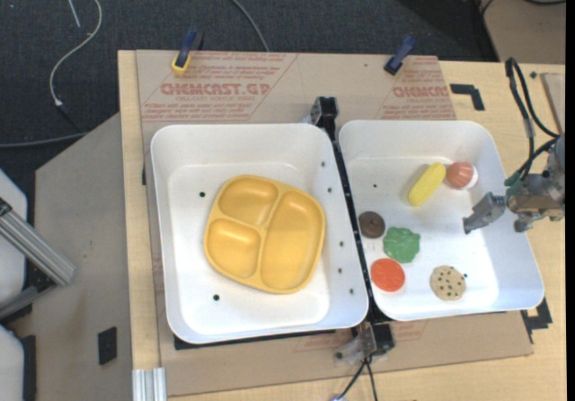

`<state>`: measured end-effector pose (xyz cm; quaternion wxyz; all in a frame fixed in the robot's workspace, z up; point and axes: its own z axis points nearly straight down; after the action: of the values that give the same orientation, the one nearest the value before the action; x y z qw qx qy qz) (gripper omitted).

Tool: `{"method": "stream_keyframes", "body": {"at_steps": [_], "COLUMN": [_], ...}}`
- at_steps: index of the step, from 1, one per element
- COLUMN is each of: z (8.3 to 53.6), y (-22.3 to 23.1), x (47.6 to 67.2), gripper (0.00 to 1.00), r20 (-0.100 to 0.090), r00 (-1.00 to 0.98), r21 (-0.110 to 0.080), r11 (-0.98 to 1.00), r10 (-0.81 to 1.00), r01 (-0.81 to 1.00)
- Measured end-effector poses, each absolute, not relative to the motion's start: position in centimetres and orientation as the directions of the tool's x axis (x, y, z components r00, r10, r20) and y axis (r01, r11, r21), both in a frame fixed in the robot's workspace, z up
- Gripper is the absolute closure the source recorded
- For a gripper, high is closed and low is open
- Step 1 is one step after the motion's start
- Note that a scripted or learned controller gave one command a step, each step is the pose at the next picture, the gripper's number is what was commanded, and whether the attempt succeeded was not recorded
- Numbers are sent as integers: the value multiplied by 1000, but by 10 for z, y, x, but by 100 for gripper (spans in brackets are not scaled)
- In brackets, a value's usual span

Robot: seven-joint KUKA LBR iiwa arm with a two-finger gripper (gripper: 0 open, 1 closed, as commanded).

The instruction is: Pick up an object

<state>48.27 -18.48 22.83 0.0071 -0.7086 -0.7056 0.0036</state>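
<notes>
Dark carpet round the counter [135,210]; our claw [490,210] sits w/ grip state unclear, so we risk nudging the cookie [447,282] vs lifting it.

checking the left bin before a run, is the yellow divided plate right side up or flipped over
Right side up: the yellow divided plate shows its three hollow compartments facing the camera, lying flat in the left bin.

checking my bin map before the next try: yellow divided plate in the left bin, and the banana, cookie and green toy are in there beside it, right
Not quite. The yellow divided plate does lie in the left bin, but the banana, cookie and green toy are in the right bin, as the camera view shows.
</notes>
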Motion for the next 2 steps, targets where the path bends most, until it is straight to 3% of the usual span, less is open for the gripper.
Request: {"method": "stream_keyframes", "body": {"at_steps": [1, 2], "z": [235, 178], "y": [-184, -174], "x": [486, 482], "gripper": [0, 0], "r20": [1, 4], "r00": [0, 0], "r21": [-1, -7], "r11": [0, 0], "r10": [1000, 1000], "r01": [1000, 1000]}}
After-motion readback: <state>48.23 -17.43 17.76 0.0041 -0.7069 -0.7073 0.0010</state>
